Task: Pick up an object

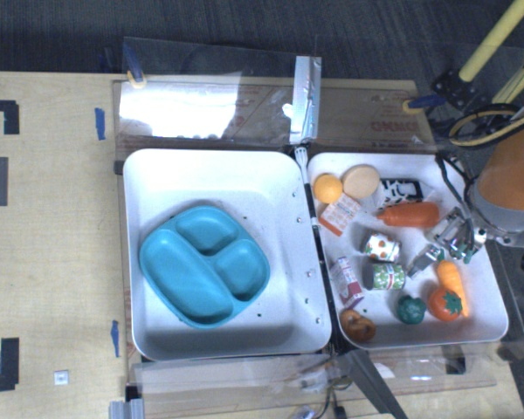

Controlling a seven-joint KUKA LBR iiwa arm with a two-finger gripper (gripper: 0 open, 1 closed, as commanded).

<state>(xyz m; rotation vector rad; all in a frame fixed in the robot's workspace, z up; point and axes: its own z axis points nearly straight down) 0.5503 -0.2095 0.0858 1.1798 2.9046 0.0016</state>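
Hovering just right of the green can, the gripper seeks a pick; whether it is spread or pinching, I cannot tell.

A blue divided plate lies in the left white bin, in the middle of the frame. Behind the bins, toward the top, stands a clear plastic sheet with a metal strip at its right end, while black angle marks dot the pale bench at the left edge.
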